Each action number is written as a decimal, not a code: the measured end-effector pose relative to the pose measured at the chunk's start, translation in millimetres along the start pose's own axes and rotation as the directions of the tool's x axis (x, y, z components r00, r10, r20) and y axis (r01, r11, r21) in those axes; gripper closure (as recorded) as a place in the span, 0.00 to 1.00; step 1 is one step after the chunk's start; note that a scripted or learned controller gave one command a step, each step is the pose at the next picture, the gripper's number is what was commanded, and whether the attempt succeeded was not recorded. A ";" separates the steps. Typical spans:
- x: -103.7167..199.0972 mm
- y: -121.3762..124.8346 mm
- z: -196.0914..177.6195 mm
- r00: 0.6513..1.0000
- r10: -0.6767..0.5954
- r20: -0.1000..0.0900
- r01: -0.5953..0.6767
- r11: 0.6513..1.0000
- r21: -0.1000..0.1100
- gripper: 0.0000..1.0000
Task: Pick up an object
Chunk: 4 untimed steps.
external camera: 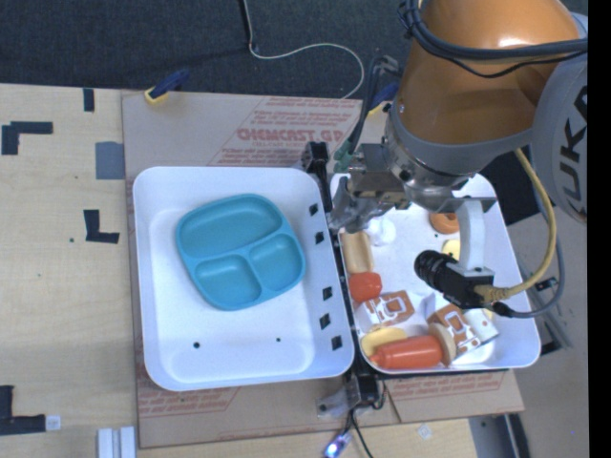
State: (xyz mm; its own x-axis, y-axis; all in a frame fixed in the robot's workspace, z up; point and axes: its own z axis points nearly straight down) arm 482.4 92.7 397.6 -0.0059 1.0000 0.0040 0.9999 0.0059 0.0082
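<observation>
My gripper point(361, 206) hangs low over the far left corner of the right bin point(511, 351), under the arm's big orange band. Just below it a tan bread-like stick point(355, 249) lies along the bin's left wall, with a small white piece point(383, 229) beside it. Further toward the front lie an orange-red block point(365, 285), a brown-and-white waffle piece point(392, 305), a yellow piece point(382, 335) and a red sausage point(412, 353). A second waffle-patterned piece point(465, 328) rests at the front right. The arm's body hides much of the bin's far side.
The left bin point(158, 351) holds a blue divided plate point(240, 250). A small orange item point(443, 222) and a yellow bit point(451, 249) show beside the arm. A black cylinder point(440, 273) on the arm juts over the right bin's middle. A grey cable point(286, 53) trails behind the bins.
</observation>
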 end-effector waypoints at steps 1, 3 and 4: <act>17.5 1.2 6.1 1.000 0.004 0.005 -0.004 1.000 0.009 1.00; 36.9 1.4 -11.6 1.000 0.008 0.007 -0.008 1.000 0.012 1.00; 37.9 1.8 -22.9 1.000 0.005 0.007 -0.005 1.000 0.010 1.00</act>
State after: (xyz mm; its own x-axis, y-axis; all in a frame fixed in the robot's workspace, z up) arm 483.8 130.6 420.7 -0.0005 1.0000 -0.0033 1.0000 0.0005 -0.0023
